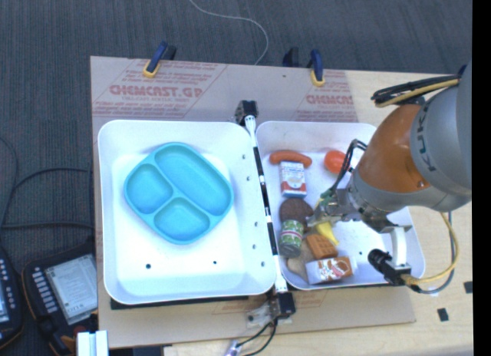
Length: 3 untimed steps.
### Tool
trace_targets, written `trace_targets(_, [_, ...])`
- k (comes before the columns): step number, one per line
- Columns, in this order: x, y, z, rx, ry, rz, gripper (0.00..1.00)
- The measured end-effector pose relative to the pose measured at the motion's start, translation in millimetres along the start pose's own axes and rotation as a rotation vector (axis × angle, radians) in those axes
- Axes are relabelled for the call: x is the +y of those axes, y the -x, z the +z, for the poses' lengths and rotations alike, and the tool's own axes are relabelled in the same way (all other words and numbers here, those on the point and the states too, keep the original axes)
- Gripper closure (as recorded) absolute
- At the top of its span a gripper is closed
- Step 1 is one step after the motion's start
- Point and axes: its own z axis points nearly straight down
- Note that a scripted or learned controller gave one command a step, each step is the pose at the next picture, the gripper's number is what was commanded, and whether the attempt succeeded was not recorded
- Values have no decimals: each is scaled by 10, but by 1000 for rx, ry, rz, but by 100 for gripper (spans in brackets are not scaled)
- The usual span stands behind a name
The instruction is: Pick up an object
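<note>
The right bin [399, 258] holds several small items. A sausage [291, 157] and an orange ball [334, 161] lie at the far end, with a red and white carton [293, 178] just below them. A brown round piece [294, 210], a green can [291, 236], a yellow piece [327, 232], a tan waffle-like piece [322, 247] and a red and white box [330, 270] crowd the near left part. My gripper [330, 203] hangs low over the bin's middle, just right of the brown piece and above the yellow one. The orange wrist hides most of it.
The left bin [115, 270] holds a blue divided plate [178, 191]. A black rail [261, 186] with clamps runs between the bins. A black fitting with a yellow cable [387, 264] lies over the right bin's near right corner.
</note>
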Motion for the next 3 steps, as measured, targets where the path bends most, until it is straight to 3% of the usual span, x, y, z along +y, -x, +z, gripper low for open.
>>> trace_targets(1, [318, -1087, -842, 6, -17, -5, 100])
trace_targets(3, [323, -1077, -1027, 4, -18, -5, 100])
